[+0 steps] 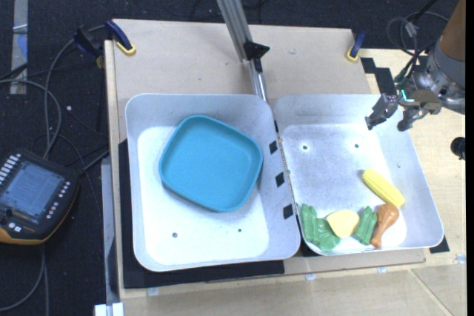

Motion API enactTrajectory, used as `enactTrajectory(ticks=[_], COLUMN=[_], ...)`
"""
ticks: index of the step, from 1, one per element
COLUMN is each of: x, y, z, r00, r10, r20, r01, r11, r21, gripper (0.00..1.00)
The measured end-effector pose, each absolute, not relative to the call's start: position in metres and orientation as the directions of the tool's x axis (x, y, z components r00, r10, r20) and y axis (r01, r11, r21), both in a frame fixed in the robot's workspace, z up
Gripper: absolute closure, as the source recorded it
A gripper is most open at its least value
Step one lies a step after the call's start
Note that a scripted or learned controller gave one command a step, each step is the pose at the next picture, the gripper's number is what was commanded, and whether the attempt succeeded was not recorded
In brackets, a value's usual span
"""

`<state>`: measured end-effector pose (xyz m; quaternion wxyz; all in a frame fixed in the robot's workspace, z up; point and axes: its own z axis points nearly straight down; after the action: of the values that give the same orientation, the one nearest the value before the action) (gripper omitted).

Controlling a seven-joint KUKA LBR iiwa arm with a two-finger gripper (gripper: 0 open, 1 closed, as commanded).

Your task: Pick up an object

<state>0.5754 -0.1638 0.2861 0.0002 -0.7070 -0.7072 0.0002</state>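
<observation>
The gripper (392, 117) hangs over the upper right corner of the right bin (333, 137), its two dark fingers spread apart with nothing between them. The arm (452, 63) enters from the right edge of the view, grey at the wrist with cables looping beside it.

All the loose objects lie in the near part of the right bin, well apart from the gripper. A yellow corn cob (383, 187) lies at a slant by the right wall. Below it a brown drumstick (384, 222) lies tilted, touching a green vegetable piece (365, 225). A pale yellow rounded piece (343, 223) sits between that green piece and a larger green pea pod (316, 228), which lies against the bin's left wall.

The left bin (148, 233) holds a blue square plate (211, 163) with rounded corners, turned at a slight angle, in the bin's upper half.

Both bins rest on a pale wooden bench (185, 59), with yellow-tipped clamps at its far corners. A handheld control pendant (33, 196) lies on the dark floor to the left; its screen is lit, but any writing on it is too small to read. No brand or label can be read anywhere.
</observation>
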Motion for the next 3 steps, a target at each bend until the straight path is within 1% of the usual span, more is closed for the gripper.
enactTrajectory(ticks=[1, 2, 3], x=[0.575, 0.568, 0.561], y=[-0.164, -0.168, -0.161], z=[0.286, 0.227, 0.169], r00=[0.000, 0.000, 0.000], r10=[1.000, 1.000, 1.000], r20=[0.000, 0.001, 0.001], r01=[1.000, 1.000, 1.000], r11=[0.000, 0.000, 0.000], r21=[0.000, -0.005, -0.005], gripper=[0.00, 0.00, 0.00])
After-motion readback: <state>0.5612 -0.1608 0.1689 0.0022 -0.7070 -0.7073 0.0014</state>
